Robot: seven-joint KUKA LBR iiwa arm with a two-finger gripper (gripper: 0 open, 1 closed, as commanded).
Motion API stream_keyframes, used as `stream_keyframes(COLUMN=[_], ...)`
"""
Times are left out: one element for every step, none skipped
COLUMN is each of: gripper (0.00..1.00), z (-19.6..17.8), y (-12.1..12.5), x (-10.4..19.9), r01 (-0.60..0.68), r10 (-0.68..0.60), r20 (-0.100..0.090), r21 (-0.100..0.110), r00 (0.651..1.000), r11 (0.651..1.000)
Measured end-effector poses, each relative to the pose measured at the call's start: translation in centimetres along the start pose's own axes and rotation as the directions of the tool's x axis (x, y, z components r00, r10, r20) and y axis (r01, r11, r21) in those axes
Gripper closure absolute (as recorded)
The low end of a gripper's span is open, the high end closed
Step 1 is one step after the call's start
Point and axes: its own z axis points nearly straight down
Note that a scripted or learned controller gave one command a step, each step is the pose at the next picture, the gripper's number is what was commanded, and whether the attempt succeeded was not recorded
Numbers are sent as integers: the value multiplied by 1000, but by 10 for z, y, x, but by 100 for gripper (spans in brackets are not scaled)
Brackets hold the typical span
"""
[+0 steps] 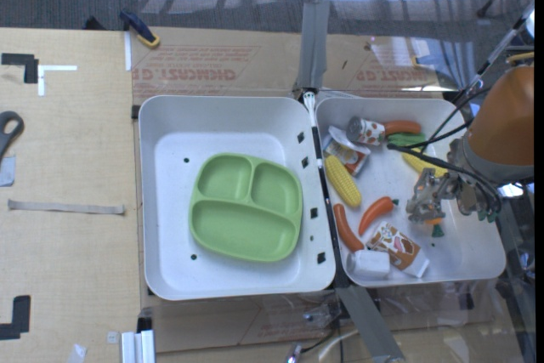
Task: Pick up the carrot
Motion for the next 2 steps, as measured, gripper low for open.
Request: stream_keyframes(gripper=[100, 0], z=[10, 10], y=[-47, -46], x=[47, 47], r01=[300, 301], r10=[-300, -301], r20=[-5, -5], r21=[-3, -3], r00=[954, 954], r11=[954, 954])
